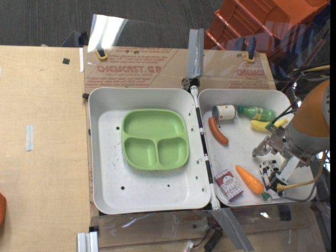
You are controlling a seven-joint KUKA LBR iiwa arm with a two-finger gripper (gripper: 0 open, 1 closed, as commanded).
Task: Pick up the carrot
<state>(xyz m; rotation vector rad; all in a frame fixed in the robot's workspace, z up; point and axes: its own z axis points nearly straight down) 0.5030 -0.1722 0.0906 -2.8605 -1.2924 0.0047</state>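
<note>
Wooden bench, grey carpet behind; claw beside carrot in right bin, grip unclear.

Your arm presents a rounded grey wrist housing below a broad orange band; the gripper is bare grey metal.

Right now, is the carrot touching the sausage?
Apart. The camera view shows bare white floor of the right bin between the carrot and the sausage.
</note>
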